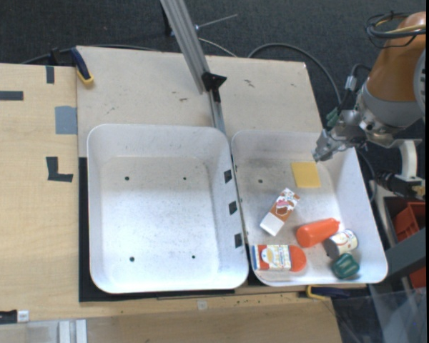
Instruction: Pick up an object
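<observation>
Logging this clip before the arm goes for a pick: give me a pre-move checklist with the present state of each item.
1. Gripper above the right bin, near its far edge: ok.
2. Nearest target, yellow square, lying flat and apart from the others: ok.
3. Finger opening: cannot tell.
4. Nothing seen between the fingers: ok.
5. Orange object touches the small jar; crowded: not ok.

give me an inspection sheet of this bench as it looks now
surface: two white bins side by side, left bin, right bin, both speckled with dark marks
job's things: in the right bin, yellow block, small carton, orange bottle, flat packet, small jar, green piece
clutter: nothing seen
grippers: pincer over the right bin's far right corner, holding nothing visible
cables: black cable behind the bins
surroundings: slanted metal bar, tape marks on wood
</observation>
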Controlling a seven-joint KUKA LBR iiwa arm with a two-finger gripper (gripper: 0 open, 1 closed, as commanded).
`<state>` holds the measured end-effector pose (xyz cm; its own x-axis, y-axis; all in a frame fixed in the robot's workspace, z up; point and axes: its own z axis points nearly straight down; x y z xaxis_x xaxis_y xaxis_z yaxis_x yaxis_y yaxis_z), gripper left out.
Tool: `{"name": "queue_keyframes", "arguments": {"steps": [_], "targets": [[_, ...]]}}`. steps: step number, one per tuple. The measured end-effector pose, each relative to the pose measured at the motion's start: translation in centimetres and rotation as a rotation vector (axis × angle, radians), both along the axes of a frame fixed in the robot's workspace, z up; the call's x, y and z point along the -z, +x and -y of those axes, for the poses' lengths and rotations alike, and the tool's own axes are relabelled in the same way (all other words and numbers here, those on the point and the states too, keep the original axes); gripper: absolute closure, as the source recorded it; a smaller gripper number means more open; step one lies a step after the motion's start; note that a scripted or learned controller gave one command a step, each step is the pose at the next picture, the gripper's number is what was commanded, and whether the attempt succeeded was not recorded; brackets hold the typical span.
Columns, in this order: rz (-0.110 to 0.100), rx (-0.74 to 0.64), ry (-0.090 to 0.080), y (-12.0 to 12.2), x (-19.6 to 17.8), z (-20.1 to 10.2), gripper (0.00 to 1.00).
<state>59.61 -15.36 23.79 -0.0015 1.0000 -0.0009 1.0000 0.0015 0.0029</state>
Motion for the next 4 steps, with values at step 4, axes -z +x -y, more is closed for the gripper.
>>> {"name": "queue_keyframes", "arguments": {"steps": [4], "targets": [[-0.006, -0.006, 0.003, -3.4, 1.6, -22.1, 1.00]]}}
